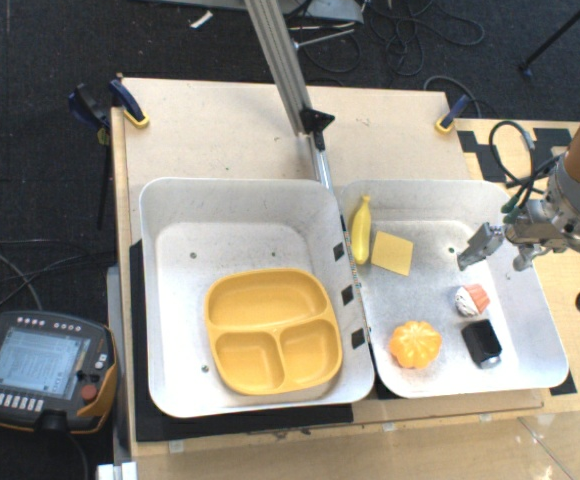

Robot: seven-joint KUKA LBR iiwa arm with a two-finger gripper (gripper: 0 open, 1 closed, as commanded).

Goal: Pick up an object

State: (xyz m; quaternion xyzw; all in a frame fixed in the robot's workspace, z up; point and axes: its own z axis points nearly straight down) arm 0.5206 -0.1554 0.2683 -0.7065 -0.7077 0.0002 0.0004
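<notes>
The gripper (497,252) hangs spread wide and holding nothing over the right bin (545,313), above the black block (482,343) and pumpkin (415,344).

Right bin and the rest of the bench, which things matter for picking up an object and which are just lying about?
Job:
gripper, open above the right bin
banana
yellow block
orange
black box
small orange-white piece

Lying about:
yellow tray in left bin
pendant
clamps

Pale bench (220,128) carries two white bins side by side: left bin (170,218), right bin (540,318).
</notes>
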